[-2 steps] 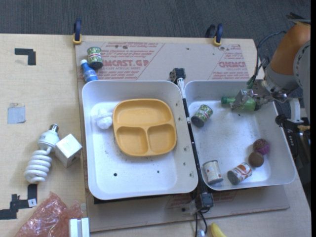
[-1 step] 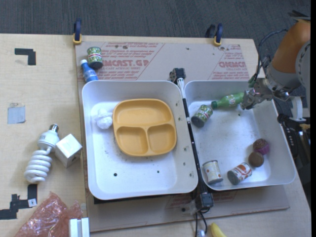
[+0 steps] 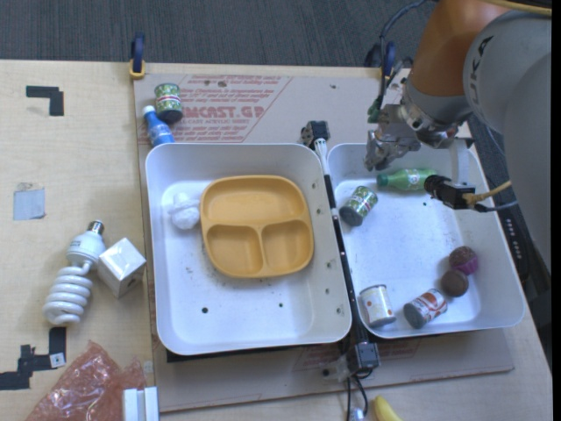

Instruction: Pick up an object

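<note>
Floor: dark grey ribbed carpet [image 3: 219, 11] along the far side.
Table: pale wooden table [image 3: 70, 165] with black tape marks [image 3: 48, 99].
Board: brown printed cardboard sheet [image 3: 254, 103], clamped at far corners.

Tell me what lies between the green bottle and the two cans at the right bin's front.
Camera view: bare white bin floor between green bottle and cans.

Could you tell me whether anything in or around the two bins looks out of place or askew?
In the right bin, the green bottle and three cans lie tipped over. A spiral bulb lies loose on the bench.
</note>
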Available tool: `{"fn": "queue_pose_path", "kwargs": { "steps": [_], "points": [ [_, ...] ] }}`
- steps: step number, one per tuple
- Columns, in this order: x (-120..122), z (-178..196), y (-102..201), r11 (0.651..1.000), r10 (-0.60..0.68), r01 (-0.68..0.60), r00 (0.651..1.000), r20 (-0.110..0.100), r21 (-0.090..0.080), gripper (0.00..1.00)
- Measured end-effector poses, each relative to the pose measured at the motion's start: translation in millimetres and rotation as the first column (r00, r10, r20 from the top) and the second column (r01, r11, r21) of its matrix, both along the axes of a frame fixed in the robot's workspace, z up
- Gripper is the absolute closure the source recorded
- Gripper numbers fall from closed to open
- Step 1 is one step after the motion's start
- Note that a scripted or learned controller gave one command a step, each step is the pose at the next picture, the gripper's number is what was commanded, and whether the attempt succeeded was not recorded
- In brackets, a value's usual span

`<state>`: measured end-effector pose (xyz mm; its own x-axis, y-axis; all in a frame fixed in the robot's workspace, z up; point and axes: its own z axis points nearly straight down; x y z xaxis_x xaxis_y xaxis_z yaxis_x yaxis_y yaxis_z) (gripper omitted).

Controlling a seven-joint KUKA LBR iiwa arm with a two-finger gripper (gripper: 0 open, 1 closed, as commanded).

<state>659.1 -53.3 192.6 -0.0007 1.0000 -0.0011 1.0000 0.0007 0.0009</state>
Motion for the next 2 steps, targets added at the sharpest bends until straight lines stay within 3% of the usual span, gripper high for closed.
{"fn": "queue_pose_path", "kwargs": {
  "steps": [1, 2],
  "points": [
    [0.0, 107.6, -75.5, 1.0, 0.0, 0.0, 1.0, 0.0, -0.001, 1.0],
    [0.0, 107.5, -75.3, 1.0, 0.0, 0.0, 1.0, 0.0, -0.001, 0.0]
  ]
}}
